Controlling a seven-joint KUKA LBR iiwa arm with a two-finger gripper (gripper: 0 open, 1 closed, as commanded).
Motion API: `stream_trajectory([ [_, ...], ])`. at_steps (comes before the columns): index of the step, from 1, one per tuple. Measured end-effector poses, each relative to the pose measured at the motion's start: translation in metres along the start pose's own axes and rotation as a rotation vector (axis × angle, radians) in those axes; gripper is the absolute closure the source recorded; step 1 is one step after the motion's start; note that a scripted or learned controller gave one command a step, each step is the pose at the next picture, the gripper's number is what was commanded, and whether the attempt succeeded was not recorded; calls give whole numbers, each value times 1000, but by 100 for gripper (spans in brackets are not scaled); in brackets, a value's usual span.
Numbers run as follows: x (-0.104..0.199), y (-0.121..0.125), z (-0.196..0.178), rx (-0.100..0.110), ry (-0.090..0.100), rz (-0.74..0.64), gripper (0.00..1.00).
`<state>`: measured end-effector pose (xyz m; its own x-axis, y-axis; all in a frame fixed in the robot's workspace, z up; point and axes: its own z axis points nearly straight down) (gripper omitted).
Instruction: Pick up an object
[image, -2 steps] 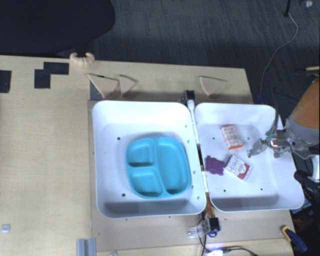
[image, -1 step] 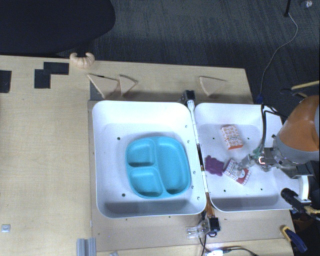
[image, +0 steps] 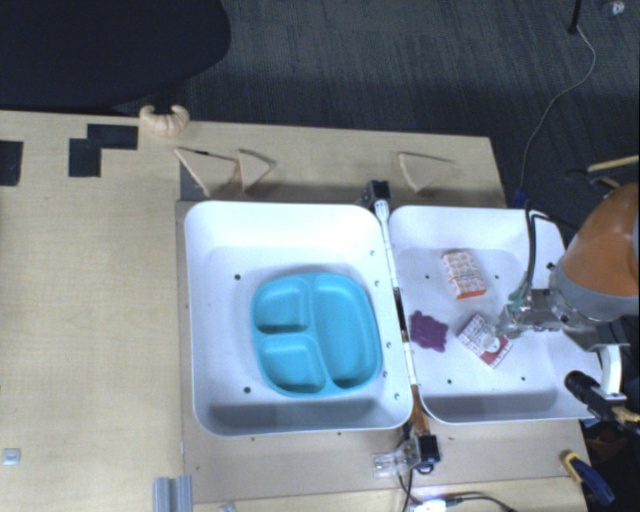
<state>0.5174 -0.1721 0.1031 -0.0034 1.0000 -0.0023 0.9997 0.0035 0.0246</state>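
Note:
The right bin (image: 540, 395) holds three small objects. An orange and white packet (image: 463, 273) lies toward its back. A purple lump (image: 428, 331) sits near its left wall. A red and white packet (image: 482, 340) lies in the middle. My gripper (image: 517, 318) is low over the bin floor, right at that packet's right end, and the grey arm with its orange band (image: 605, 255) comes in from the right. Whether the gripper touches the packet is unclear.
The left bin (image: 215, 300) holds a blue divided plate (image: 315, 332). A ridge (image: 397, 300) separates the two bins. The wooden bench (image: 90, 330) stretches to the left. A cable (image: 530, 255) hangs over the right bin's back right corner.

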Motion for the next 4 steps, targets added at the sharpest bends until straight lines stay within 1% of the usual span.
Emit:
stream_trajectory([
  [1, -31, 61, 3, 20, 1, -2, 100],
  [2, -31, 61, 3, 21, 1, -2, 0],
  [3, 21, 5, 16, 18, 1, 0, 0],
  [4, 21, 8, 5, 10, -2, -1, 100],
])
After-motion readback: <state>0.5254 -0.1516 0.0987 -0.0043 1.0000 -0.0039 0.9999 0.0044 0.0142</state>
